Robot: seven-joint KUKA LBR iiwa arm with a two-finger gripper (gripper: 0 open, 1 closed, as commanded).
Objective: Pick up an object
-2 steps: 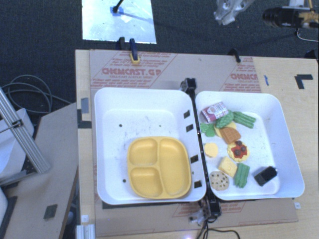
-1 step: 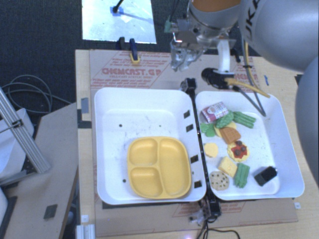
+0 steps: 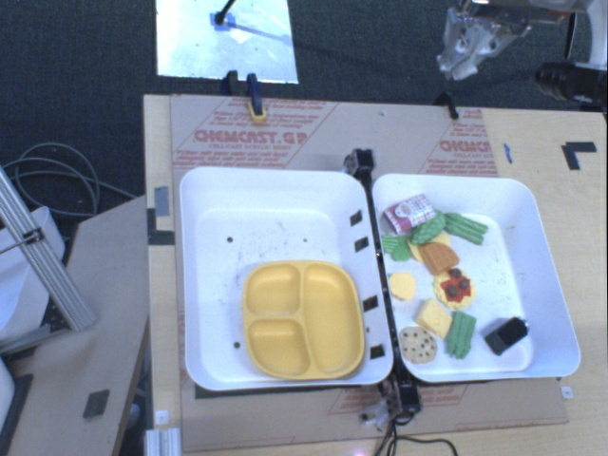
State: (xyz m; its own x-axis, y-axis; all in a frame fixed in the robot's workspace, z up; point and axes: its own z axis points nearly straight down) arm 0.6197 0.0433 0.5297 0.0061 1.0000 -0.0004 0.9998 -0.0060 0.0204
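The tool (image 3: 463,53) hangs high up at the top of the view, above the far edge of the worktop (image 3: 532,141), and well apart from the right bin (image 3: 546,255). It is blurry, so I cannot tell if it is open or closed, and nothing can be seen in it. The right bin is the place to look from. Inside it, near its far left corner, lies a small packet (image 3: 407,214) with a pink and white label. Just beside the packet, toward the middle of the bin, are green bean pieces (image 3: 454,226). Below them sits an orange-brown toast piece (image 3: 439,256), and below that a little pizza piece (image 3: 457,288) with red on top. Near the bin's left wall there is a pale yellow round piece (image 3: 403,286). Closer to the front of the bin are a yellow cheese block (image 3: 435,318), a cookie (image 3: 417,344) with dark spots, and a green pea pod (image 3: 462,333). A small black block (image 3: 505,334) rests near the bin's front right corner. To the left of the right bin, touching it along one side, is the left bin (image 3: 214,217). A yellow tray (image 3: 304,317) with three parts lies in it, toward the front.
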